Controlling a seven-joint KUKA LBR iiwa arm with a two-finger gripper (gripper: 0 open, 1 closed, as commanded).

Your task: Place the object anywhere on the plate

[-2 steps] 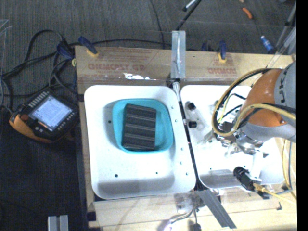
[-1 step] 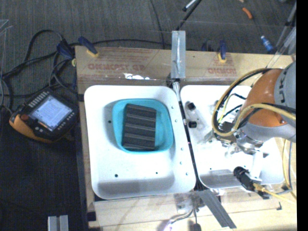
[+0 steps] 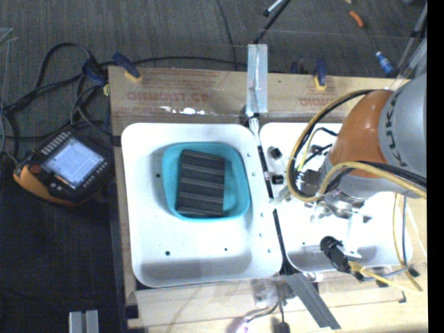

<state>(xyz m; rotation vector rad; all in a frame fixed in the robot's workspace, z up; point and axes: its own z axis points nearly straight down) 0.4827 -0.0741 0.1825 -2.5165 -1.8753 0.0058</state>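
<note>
On the floor at far left lies a handheld control pad [image 3: 66,166] with a lit screen, its cable looping toward the bench.

The left bin [image 3: 201,259] holds a turquoise plate [image 3: 239,186], set a little toward the far side. A dark ribbed block [image 3: 201,182] lies flat on the plate, wholly within its rim and slightly turned. Judged against the task, the block sits where it is meant to be; the placement appears done.

A metal post [image 3: 257,78] stands at the far edge, above the seam between the bins.

The right bin [image 3: 305,255] lies under the arm [image 3: 378,141], which reaches in from the right, its orange band bent over the bin with yellow and black cables looped round the wrist. The gripper [image 3: 326,203] hangs over the middle of the right bin, well apart from the plate. The wrist and cables cover it, so I cannot tell how it is set. Nothing is seen held. The pose suggests the arm is parked clear of the plate.
</note>
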